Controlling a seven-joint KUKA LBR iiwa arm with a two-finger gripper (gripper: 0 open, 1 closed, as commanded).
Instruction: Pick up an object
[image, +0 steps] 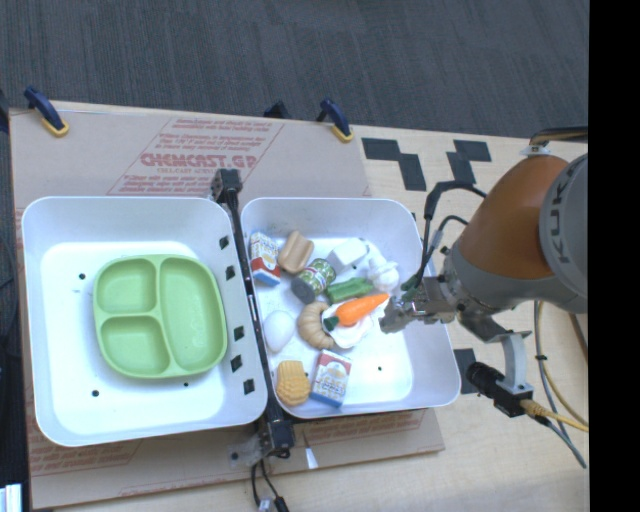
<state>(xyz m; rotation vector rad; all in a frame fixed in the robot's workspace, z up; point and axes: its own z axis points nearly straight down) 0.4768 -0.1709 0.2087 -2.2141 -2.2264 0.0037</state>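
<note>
The cardboard sheet (200, 150) under the far side of the bins carries red print; its big line reads roughly "CHEMCAST GP", and the smaller lines around it are too fine to read. Labels on the small cartons (331, 379) in the right bin are illegible.

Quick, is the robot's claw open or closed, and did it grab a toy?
Gripper: over the right bin, beside the carrot; open or closed cannot be told.

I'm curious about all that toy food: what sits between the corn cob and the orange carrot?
In the camera view, a croissant lies between the corn cob and the carrot, with a white egg just beside that line.
</note>
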